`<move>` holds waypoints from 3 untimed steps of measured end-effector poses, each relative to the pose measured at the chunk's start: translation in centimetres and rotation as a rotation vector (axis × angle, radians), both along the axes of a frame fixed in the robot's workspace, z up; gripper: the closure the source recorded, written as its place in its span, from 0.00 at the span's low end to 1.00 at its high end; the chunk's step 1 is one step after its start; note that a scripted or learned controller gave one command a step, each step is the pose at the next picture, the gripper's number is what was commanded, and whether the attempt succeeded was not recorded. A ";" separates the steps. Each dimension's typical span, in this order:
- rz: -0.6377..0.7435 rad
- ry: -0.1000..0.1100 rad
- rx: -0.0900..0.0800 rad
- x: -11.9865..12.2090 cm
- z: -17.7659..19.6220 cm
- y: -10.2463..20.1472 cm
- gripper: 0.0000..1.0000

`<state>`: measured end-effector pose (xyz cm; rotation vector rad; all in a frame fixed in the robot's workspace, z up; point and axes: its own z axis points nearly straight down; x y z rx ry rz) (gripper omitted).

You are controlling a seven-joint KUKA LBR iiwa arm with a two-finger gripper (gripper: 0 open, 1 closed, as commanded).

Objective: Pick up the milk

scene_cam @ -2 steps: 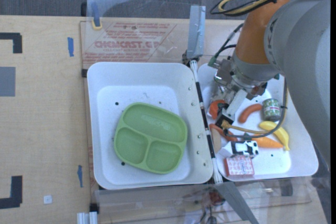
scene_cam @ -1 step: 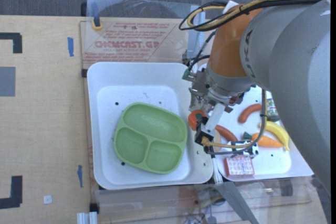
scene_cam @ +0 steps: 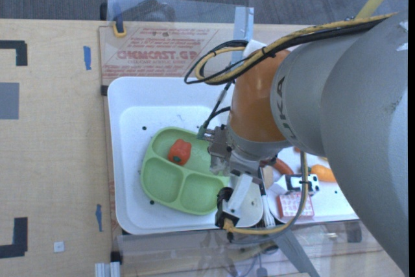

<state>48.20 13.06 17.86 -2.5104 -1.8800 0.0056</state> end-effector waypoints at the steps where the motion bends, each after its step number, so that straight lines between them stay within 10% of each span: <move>1: -0.200 -0.004 -0.003 -0.4 1.7 7.3 1.00; 2: -0.324 -0.024 0.013 2.2 -6.5 8.1 1.00; 3: -0.309 -0.009 0.000 0.9 5.5 3.4 1.00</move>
